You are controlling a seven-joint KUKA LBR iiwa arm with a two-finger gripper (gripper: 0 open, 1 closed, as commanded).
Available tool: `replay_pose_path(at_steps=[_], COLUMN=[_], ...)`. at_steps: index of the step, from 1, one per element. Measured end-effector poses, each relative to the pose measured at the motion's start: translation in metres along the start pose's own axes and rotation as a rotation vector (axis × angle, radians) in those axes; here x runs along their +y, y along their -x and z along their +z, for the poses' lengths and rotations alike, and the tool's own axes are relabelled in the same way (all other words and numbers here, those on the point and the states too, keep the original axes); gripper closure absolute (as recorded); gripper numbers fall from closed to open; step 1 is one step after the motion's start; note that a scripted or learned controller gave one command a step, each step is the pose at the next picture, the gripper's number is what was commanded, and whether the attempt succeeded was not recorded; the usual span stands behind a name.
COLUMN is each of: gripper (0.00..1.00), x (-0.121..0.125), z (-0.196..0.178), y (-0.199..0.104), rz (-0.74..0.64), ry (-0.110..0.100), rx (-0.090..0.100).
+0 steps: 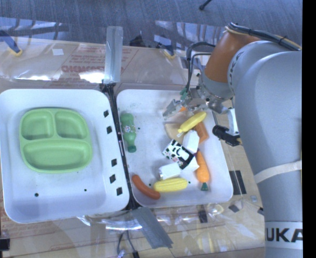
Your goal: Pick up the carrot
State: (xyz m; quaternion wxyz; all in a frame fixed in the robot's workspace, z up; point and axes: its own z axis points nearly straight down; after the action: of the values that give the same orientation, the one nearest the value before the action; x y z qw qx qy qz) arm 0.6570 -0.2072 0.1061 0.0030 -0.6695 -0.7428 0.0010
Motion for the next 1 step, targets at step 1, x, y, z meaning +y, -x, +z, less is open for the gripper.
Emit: replay_pose_path(at_steps=[1], gripper=[0.00], x=[-0.0001], z=[0.0131], y=[0.0021], rz=[0.155], ry=[0.001], rx=[0.000])
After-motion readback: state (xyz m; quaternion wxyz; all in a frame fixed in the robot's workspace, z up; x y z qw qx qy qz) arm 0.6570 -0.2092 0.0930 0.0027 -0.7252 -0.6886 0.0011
